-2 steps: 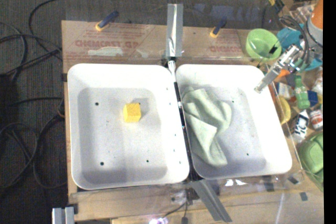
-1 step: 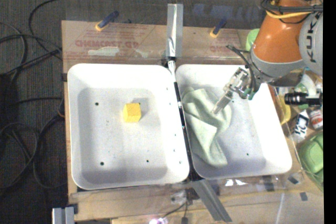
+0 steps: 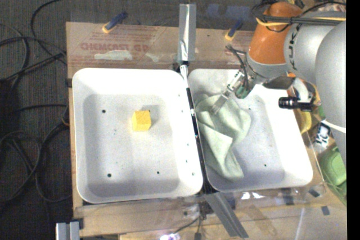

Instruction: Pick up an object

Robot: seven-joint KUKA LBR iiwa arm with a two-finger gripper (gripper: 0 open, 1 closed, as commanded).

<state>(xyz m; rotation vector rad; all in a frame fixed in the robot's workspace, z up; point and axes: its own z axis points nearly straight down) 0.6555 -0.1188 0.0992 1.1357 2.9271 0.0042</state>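
Gripper [image 3: 223,99] pinching cloth [image 3: 224,132] at its 12 o'clock edge in right bin [image 3: 292,149] (soft, limp, will drape; bunched fold there grips best).

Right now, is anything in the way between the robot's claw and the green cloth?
Nothing visible is. The gripper is already down at the top edge of the pale green cloth in the right bin, its tip right on the fabric. The yellow block sits far off in the left bin.
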